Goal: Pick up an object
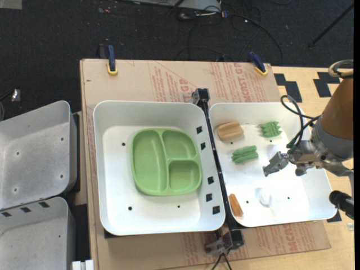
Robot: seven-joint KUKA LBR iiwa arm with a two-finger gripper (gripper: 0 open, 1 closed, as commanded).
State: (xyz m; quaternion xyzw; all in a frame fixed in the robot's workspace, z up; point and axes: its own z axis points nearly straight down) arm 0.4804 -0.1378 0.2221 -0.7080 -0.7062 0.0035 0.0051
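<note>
My arm (342, 114) is fat and round, with a big orange part. Under that comes a grey ring. A black cable (293, 110) loops beside it. My tool (277, 165) is small, dark grey metal.

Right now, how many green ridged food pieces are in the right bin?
2. One green piece lies near the right bin's far side; the other green piece lies nearer the middle, below the tan bread roll. The arm may hide more at the right.
</note>
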